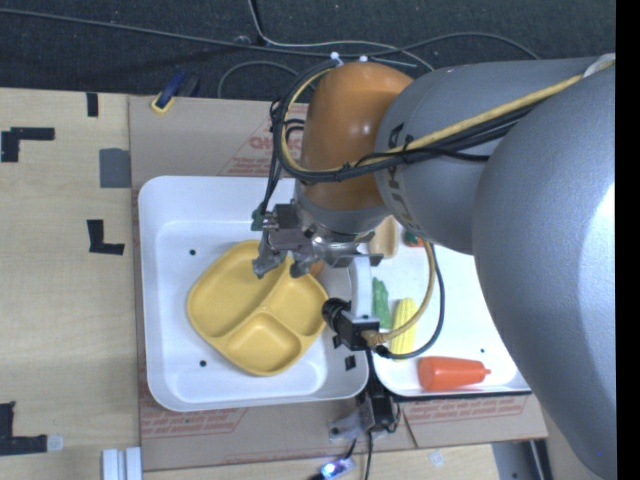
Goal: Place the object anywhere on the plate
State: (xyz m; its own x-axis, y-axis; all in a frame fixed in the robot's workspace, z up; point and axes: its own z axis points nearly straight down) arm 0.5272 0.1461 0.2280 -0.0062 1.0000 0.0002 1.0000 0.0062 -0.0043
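One yellow divided plate (250, 313) lies in the left of two white bins (165, 268). The tool (285, 258) hangs over the plate's upper edge; I cannot tell its state. Right of the plate lie one corn cob (403, 326) and one carrot (452, 372).

High slanted view over both bins (160, 298)

You're looking down on a pale wooden bench (60, 318) with black marks; a brown cardboard sheet (200, 148) lies on it; beyond the cardboard, dark carpet (120, 18) runs along the top, crossed by black cables (255, 8); a blue clip (172, 90) sits at the cardboard's far-left corner.
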